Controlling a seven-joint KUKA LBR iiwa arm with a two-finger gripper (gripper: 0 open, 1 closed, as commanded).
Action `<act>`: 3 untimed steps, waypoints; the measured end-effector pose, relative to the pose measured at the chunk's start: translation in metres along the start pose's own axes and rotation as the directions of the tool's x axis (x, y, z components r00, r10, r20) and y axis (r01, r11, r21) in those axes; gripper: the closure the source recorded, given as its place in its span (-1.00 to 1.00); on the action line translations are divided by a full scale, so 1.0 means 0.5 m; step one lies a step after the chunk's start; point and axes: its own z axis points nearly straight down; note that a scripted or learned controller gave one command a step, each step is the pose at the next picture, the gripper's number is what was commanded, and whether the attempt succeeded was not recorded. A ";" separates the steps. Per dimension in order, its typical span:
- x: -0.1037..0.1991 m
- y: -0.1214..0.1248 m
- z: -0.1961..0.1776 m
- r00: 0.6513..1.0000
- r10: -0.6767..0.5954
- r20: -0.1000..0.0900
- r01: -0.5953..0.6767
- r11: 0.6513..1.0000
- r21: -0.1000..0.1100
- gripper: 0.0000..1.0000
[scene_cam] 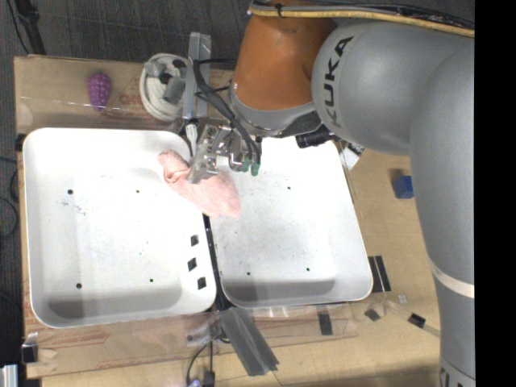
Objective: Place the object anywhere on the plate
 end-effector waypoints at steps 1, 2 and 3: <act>-0.002 0.104 0.017 0.984 -0.178 0.004 0.178 0.984 0.000 1.00; 0.003 0.205 -0.014 0.983 -0.182 0.003 0.182 0.983 0.000 1.00; 0.013 0.309 -0.006 0.983 -0.184 0.004 0.184 0.983 0.000 1.00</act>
